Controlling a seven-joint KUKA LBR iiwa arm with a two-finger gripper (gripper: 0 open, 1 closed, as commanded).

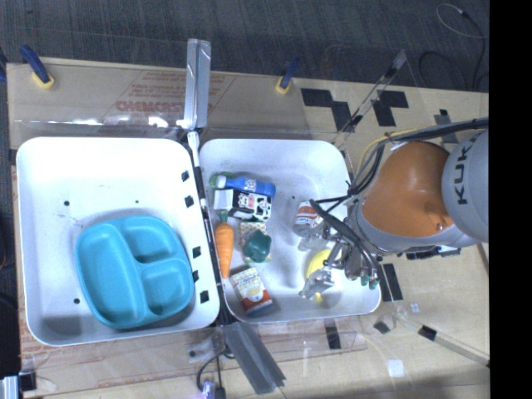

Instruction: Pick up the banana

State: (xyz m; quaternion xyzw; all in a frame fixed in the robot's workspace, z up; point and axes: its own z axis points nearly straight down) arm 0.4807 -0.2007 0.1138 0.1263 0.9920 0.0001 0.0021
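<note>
The grey arm reaches in from the right, its orange band bulging over the right rim of the right bin. The wrist is bent downward and to the left, carrying the gripper low into the bin's lower right corner. The banana, of which only a small yellow part shows, lies in that corner, right against the gripper and partly hidden by it. Whether the jaws are spread or closed, and whether they grip the banana, I cannot tell. Further left in the same bin lie a carrot, a blue-and-white carton and a small can. The left bin holds a teal divided tray.
</note>
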